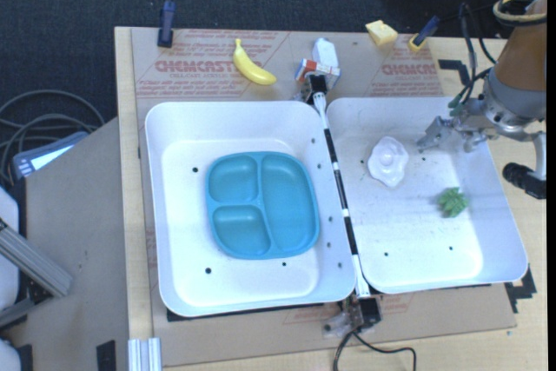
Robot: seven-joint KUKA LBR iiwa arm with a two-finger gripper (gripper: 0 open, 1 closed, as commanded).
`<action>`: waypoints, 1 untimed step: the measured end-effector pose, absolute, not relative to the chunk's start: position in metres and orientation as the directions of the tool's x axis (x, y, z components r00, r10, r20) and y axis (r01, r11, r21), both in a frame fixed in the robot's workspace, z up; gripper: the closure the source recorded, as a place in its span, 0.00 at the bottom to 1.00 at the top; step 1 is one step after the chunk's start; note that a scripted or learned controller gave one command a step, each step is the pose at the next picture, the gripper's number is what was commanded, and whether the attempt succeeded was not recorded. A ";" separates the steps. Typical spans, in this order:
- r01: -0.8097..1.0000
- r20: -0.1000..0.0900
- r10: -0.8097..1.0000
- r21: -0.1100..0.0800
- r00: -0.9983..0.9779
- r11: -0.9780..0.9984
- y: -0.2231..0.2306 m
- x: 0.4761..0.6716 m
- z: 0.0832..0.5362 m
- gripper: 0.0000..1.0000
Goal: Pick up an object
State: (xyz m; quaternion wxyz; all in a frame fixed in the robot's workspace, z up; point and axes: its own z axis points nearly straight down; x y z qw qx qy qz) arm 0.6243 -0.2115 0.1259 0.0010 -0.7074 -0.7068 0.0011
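**Q:** So, how far along are you with the pick?

**A:** Honestly, barely started. My gripper (447, 131) hangs over the far right corner of the right bin (417, 269), fingers spread apart with nothing between them. Nothing has been lifted: the white crumpled object (387, 161) lies on the bin floor toward the far side, just beside my fingertips, and the small green object (452, 202) sits nearer the right wall, a bit closer to the front. Either one would count, so the whole grab and lift is left to do.

**Q:** Got room to work in there?

**A:** Mostly, yeah. The front half of the right bin is bare floor, so I reckon I can swing low there without bumping anything. The white one has open floor all round it. The green one is close to the right wall, which I'd guess could crowd a finger. The divider where the two bins meet is well apart from both. The left bin (174, 143) holds just the blue sectioned plate (261, 204), and the banana (251, 65) is out on the bench past the bins' far edge.
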 end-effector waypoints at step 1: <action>1.000 0.001 1.000 -0.003 0.000 0.000 -0.199 0.581 0.084 0.00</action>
